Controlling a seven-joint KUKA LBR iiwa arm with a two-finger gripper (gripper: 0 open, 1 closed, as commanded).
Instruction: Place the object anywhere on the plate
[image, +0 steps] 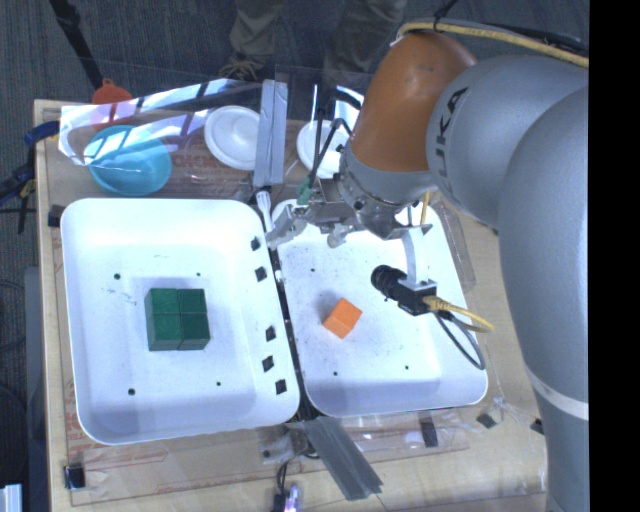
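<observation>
An orange cube (342, 319) lies on the floor of the right bin (455, 375), near its middle. The green square plate (178, 318) rests flat in the left bin (90, 260), left of centre. My gripper (305, 230) hangs over the top left corner of the right bin, close to the divider between the bins. It is open with nothing between its fingers. It is up and to the left of the cube, clearly apart from it. The arm's orange band (415, 90) and grey body cover the right bin's far right side.
A black cable fitting (398, 287) with a yellow lead hangs over the right bin, just right of the cube. Behind the bins stand a blue bowl (130, 166) and a white dish (237, 135). Black clips (270, 335) line the divider.
</observation>
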